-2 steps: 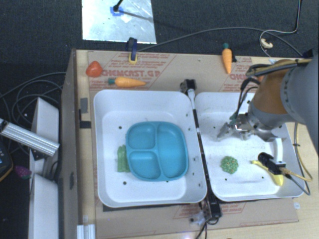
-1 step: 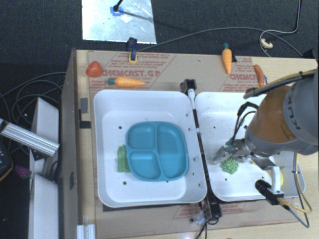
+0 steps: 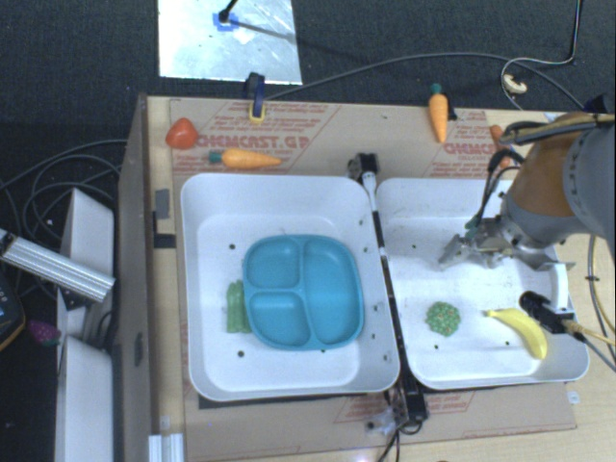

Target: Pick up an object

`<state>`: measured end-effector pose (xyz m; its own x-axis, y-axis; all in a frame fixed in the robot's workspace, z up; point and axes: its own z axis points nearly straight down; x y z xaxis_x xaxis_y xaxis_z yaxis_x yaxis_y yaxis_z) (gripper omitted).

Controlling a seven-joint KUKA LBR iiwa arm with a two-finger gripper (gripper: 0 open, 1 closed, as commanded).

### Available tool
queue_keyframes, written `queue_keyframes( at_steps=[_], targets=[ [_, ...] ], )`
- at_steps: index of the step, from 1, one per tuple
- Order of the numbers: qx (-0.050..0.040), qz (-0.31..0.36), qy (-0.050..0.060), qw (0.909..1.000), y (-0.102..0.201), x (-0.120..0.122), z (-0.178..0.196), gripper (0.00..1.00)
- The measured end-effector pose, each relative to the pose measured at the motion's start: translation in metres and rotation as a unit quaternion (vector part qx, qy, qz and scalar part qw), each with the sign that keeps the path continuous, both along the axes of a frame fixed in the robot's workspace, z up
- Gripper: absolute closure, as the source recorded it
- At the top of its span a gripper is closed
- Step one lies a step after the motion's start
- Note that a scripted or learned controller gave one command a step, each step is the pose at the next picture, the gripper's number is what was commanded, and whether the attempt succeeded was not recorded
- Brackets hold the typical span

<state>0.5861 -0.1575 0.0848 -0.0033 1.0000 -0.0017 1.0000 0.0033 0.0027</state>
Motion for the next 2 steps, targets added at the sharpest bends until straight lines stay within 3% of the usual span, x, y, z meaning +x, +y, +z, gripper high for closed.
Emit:
queue_keyframes(
  at_steps=[1, 2],
  targets=[
    [0.0005, -0.001, 0.000, 1.0000, 0.033, -0.075, 0.106, 0.00],
    [0.0010, 0.000, 0.001, 1.0000, 0.070, -0.087, 0.063, 0.00]
  ],
)
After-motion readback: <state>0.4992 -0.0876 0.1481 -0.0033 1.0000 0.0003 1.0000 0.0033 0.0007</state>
